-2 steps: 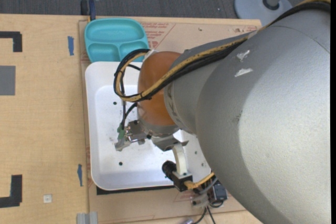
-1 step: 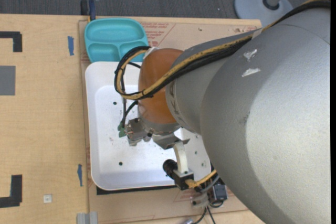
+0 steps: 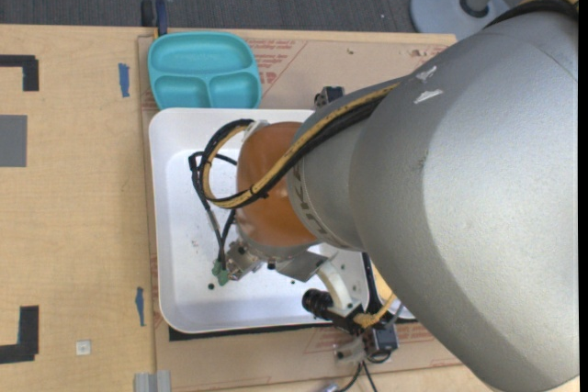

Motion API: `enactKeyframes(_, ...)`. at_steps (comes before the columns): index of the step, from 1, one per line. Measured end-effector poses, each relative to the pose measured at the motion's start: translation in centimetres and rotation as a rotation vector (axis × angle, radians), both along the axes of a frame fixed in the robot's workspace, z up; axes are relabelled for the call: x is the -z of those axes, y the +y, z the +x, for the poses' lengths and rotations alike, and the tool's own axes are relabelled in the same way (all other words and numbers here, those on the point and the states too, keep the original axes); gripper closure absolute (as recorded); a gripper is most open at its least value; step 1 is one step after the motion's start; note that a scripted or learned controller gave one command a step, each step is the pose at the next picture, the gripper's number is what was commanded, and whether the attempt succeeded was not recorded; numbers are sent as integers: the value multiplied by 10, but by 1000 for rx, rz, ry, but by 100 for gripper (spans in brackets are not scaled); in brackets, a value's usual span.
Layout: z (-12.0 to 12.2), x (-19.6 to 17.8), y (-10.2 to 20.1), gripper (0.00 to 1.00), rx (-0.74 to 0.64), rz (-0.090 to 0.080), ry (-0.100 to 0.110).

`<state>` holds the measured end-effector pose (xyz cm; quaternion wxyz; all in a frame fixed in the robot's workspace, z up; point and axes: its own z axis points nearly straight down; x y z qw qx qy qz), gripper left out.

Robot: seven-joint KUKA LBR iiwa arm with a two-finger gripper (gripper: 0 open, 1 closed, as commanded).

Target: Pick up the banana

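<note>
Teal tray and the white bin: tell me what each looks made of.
Teal tray: probably moulded plastic, with a uniform colour, rounded divided compartments and a soft satin sheen. White bin: likely plastic too, smooth and slightly glossy, with rounded corners and a raised rim, though coated metal can't be ruled out from this view.

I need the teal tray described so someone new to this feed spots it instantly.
Start at the white bin the grey arm reaches over. Just beyond its far left corner, on the cardboard, lies the teal tray. It is the one bright turquoise item, rounded and split into three compartments.
</note>
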<state>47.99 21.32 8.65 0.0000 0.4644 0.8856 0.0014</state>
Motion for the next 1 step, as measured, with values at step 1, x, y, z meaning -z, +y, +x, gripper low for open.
enactKeyframes(1, 2, 0, -2, 0, 2, -3, -5)
